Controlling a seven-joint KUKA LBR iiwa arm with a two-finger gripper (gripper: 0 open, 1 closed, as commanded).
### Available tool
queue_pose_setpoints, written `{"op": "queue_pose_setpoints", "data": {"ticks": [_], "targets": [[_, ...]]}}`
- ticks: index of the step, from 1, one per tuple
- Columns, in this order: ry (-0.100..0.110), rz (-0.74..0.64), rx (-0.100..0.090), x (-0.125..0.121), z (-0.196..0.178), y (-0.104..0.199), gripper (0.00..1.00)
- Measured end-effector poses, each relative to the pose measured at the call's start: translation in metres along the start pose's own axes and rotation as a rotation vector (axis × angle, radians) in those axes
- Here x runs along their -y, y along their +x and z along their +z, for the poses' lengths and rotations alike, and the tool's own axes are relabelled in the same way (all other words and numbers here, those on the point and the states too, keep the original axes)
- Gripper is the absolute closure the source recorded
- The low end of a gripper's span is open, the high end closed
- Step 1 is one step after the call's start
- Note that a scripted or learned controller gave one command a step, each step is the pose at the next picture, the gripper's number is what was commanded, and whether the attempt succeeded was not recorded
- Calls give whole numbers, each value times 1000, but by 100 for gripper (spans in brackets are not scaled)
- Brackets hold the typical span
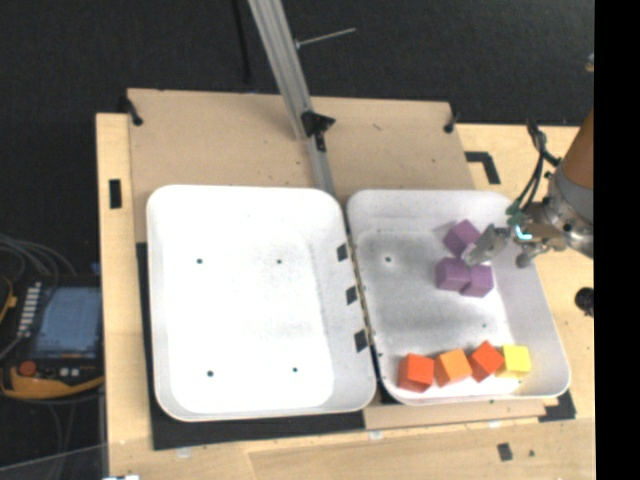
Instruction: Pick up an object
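In the camera view, no brand, label or writing can be read on any object.

The end effector [505, 248] reaches in from the right and stands over the right bin [400, 213], near its upper right part. Two fingers are seen: one finger [483, 247] points down-left toward the purple blocks, the other is further right, so the fingers look spread apart, with nothing between them.

There are three purple blocks. One purple block [462, 236] lies just left of the left finger. Two more purple blocks [465, 276] lie together just below that finger, touching each other.

Along the lower wall of the right bin there is a row of blocks: a red-orange block [416, 371], an orange block [453, 366], a red block [487, 359] and a yellow block [517, 359], side by side.

The left bin [245, 298] is white with some small dark dots on its floor.

The wooden bench [400, 128] carries both bins. A grey metal rail [285, 63] runs at a slant from the top down to the gap between the bins. At the left edge, beside the bench, is a device with a blue screen [65, 323] and cables.
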State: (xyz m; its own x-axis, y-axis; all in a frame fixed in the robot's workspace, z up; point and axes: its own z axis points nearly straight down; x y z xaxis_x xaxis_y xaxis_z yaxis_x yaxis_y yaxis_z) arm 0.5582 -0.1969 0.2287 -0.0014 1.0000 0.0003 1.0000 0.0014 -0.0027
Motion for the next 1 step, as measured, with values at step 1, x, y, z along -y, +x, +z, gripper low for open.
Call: {"op": "queue_pose_setpoints", "data": {"ticks": [1], "targets": [[-5,-1,1,-1,-3,0,0]]}}
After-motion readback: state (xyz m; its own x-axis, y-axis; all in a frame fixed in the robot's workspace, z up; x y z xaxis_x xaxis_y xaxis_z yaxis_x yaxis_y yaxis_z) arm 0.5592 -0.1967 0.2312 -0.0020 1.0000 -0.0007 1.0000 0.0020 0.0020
